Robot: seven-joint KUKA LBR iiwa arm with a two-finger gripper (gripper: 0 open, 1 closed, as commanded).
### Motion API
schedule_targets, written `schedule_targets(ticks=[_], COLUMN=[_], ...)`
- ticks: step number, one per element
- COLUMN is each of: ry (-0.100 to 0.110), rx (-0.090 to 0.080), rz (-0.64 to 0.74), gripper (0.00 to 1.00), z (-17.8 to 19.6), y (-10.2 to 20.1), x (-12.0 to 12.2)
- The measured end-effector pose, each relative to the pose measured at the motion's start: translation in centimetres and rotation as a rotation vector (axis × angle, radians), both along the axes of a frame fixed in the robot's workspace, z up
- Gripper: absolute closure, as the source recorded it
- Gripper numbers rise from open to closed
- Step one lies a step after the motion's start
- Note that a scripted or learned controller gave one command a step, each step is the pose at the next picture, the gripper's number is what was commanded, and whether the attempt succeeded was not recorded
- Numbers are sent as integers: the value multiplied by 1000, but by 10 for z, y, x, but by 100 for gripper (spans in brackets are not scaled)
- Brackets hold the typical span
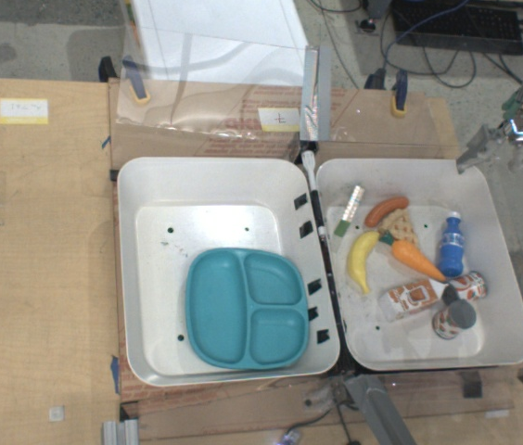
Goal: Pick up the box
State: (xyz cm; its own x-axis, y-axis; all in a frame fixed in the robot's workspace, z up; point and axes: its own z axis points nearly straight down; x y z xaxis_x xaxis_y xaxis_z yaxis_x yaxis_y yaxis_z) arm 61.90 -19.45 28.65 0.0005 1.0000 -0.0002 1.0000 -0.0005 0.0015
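Two bins, one box, gripper off past the far rim.

From the overhead camera: lying flat toward 6 o'clock in the right bin (512, 341), one brown-and-white box (410, 298), touching one of two cans (466, 287) at its 3 o'clock, second can (453, 320) just beside at 4 o'clock; one carrot (417, 259) near at 12, one banana (363, 260) near at 10, one blue bottle (452, 240) at 1; bare floor toward the near rim at 6 and 7. One teal plate (246, 308) in the left bin (141, 248). At 2 o'clock of the frame, outside the right bin's corner, well apart from the box: gripper (507, 140), blurred, parted or closed impossible to tell.
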Motion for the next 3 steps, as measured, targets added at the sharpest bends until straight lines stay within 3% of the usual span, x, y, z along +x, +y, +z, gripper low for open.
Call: schedule_targets(ticks=[1, 2, 3], ry=[4, -5, 0], rx=[1, -5, -17], rz=[-15, -51, -135], gripper=[0, 0, 0], z=[-141, -180, -188], y=[77, 114, 114], x=[24, 20, 35])
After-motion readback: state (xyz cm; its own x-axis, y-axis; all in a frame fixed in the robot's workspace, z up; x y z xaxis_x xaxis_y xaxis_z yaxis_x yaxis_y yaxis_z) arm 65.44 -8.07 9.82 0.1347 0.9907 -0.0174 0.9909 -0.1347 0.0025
